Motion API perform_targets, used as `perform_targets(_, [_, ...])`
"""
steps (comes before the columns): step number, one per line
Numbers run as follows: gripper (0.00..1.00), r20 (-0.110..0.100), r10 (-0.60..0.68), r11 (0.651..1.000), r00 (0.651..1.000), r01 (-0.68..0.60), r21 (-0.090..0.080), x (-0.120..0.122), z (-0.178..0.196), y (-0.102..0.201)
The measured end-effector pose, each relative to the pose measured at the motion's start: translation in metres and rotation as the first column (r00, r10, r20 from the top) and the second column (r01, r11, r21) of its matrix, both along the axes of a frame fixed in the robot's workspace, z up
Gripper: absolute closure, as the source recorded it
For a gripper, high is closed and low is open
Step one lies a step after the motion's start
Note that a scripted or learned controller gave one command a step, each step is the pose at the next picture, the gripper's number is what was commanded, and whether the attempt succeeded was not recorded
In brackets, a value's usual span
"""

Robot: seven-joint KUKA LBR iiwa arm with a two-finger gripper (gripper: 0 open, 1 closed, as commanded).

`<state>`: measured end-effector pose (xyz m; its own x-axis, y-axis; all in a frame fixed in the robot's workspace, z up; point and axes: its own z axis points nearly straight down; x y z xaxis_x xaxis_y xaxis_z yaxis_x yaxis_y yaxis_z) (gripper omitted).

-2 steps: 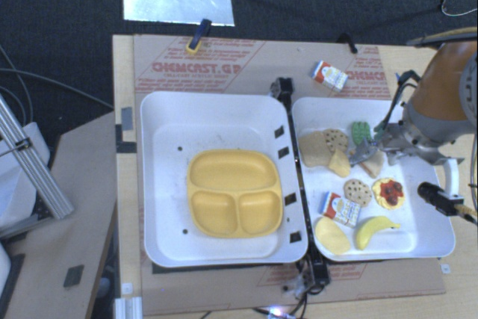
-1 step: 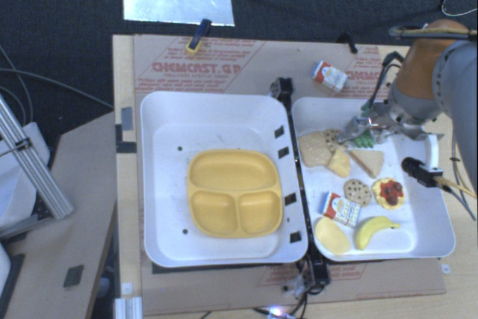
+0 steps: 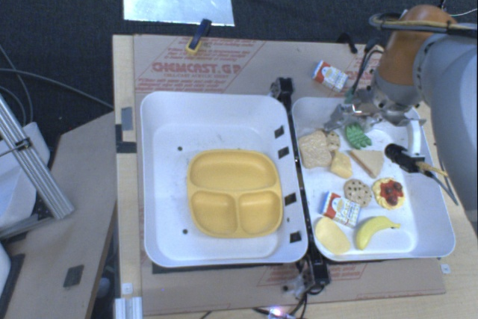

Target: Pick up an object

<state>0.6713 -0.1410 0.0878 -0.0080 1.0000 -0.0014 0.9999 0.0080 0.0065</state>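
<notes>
Grey arm (image 3: 448,78) entering from the right edge, orange band (image 3: 407,48) above the wrist, wrist angled downward and leftward, gripper (image 3: 352,116) low at the arm's end, finger state indiscernible

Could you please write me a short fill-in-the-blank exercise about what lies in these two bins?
1. The yellow three-compartment plastic tray lies in the ___ white bin.
2. The yellow toy banana lies in the ___ white bin.
3. The gripper hovers just above the ___ toy leaf.

Missing words: left; right; green
</notes>
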Motion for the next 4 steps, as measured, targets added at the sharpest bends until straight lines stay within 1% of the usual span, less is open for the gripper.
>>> perform_targets(1, [1.0,0.005,0.001,1.0,1.0,-0.001,0.0,0.001,0.012,-0.001])
perform_targets(2, [0.0,0.004,0.002,1.0,1.0,-0.002,0.0,0.001,0.012,-0.001])
perform_targets(3, [0.0,0.0,-0.008,1.0,1.0,0.008,0.0,-0.004,0.06,-0.018])
perform_targets(4, [0.0,-0.003,-0.006,1.0,1.0,0.006,0.001,-0.01,-0.005,-0.013])
